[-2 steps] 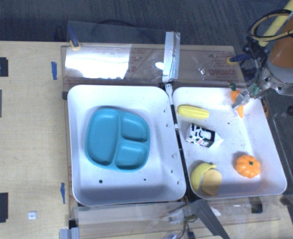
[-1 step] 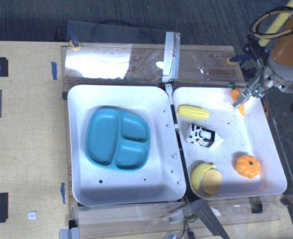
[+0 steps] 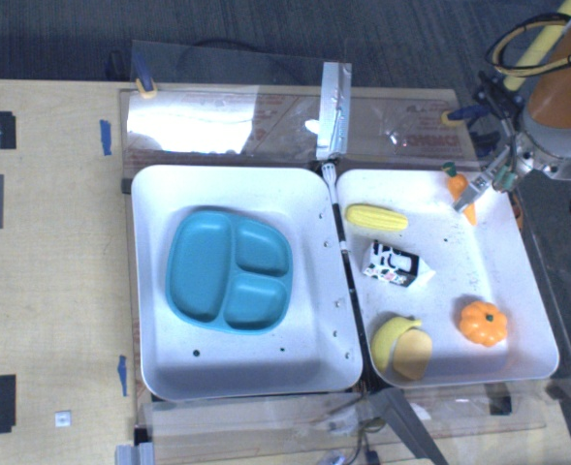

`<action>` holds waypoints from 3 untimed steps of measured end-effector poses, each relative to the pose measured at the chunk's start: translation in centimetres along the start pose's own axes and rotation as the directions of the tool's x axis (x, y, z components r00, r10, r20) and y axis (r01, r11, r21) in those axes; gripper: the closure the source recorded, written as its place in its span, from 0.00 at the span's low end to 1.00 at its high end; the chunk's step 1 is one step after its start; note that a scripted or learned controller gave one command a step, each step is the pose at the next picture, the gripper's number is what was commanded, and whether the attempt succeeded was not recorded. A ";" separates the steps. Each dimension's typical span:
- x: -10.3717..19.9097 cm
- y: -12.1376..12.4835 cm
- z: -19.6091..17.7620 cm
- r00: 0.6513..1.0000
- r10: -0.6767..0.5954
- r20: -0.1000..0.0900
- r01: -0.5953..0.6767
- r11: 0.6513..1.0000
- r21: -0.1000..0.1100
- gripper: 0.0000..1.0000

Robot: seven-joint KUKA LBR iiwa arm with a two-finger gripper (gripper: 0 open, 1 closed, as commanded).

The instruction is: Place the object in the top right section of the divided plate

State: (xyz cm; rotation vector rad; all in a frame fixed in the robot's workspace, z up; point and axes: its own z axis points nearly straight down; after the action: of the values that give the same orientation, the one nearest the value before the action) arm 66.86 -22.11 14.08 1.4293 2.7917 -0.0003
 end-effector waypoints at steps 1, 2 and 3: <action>-0.1 0.0 -2.3 0.992 -0.123 0.003 0.123 0.992 -0.003 1.00; 0.6 0.0 -7.1 0.962 -0.271 0.005 0.271 0.962 -0.003 1.00; 0.4 -0.8 -8.4 0.887 -0.461 0.005 0.461 0.887 -0.002 1.00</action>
State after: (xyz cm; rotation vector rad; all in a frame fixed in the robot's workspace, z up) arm 65.94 -22.27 22.53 0.7243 3.0457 -0.0005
